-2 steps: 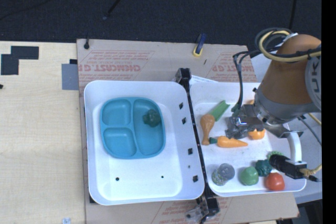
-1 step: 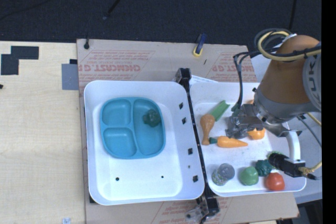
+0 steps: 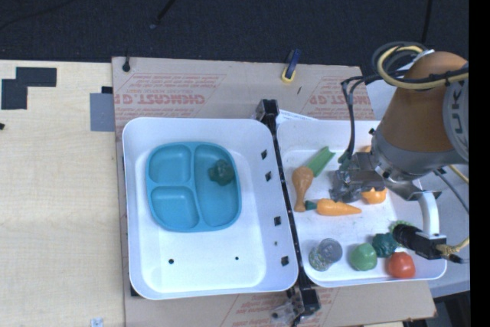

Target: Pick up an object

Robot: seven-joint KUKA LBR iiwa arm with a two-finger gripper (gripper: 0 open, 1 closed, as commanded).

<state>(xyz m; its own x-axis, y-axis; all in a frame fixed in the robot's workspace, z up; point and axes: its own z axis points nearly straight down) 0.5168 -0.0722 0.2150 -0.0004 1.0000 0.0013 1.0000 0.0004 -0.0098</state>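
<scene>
A: Dark floor beyond the far edge; pale bench [image 3: 53, 203] below, brown cardboard [image 3: 199, 88] under two white bins.

B: Room to move?

A: Left bin [image 3: 199, 272] has bare floor along its near side. A blue tray [image 3: 193, 186] sits toward its far-left part, well clear of the walls. Right bin [image 3: 295, 149] is crowded along the near wall, with a bare patch at its far-left corner.

B: Contents, left?

A: Tray has three compartments. One dark green lump [image 3: 222, 173] lies in the far-right compartment.

B: Right bin?

A: Tan squash [image 3: 303, 184] near the left wall, green stick [image 3: 321, 159] just beyond it. Carrot [image 3: 335, 207] lies flat mid-bin, leafy end pointing left. Orange piece [image 3: 374, 196] just right of the carrot, partly hidden by the arm. Along the near wall, left to right: grey disc [image 3: 327, 253], green ball [image 3: 363, 256], dark teal piece [image 3: 384, 244], tomato [image 3: 400, 265].

B: Arm?

A: Reaches in from the right, orange band over the bin's far-right part. Gripper [image 3: 348, 184] is low, just above the carrot's thick end. Fingers too dark and cluttered; cannot tell their spacing. Nothing visibly held.
</scene>
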